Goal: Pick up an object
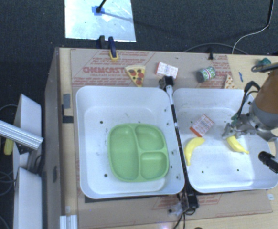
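- The worktop is brown board and carries two white bins side by side.
- The left bin holds a big green plate with three sections. It is well apart from the arm.
- The right bin is where the arm reaches in from 3 o'clock.
- The gripper sits low over the right half of that bin. I cannot tell how its jaws stand.
- A small yellow toy lies just at 5 o'clock from the gripper, very close, maybe touching. Its long side runs from 10 o'clock to 4 o'clock. I think this is the easiest thing to grab.
- A yellow banana lies further off at 8 o'clock, near the bin's left wall.
- A small red and white card lies at 9 o'clock from the gripper, apart from it.
- Nothing stands between the gripper and the yellow toy.
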Available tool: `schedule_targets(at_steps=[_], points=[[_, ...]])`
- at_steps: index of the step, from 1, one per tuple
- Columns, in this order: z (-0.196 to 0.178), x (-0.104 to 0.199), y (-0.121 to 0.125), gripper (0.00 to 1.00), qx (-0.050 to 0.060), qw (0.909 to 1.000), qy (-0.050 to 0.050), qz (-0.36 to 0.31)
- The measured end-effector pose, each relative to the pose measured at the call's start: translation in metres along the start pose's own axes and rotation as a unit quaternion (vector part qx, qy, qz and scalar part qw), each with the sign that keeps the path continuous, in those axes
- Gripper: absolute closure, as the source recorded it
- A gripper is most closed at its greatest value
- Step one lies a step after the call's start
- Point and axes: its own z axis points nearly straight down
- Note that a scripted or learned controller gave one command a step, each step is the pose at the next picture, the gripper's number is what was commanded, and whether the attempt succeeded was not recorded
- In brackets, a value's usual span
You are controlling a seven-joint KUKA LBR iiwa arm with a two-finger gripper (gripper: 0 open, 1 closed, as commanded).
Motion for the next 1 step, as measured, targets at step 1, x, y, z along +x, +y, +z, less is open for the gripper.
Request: schedule_targets(at_steps=[1], points=[[-0.0614,0.0663,0.082,1.0,-0.001,1.0,0.001,-0.001]])
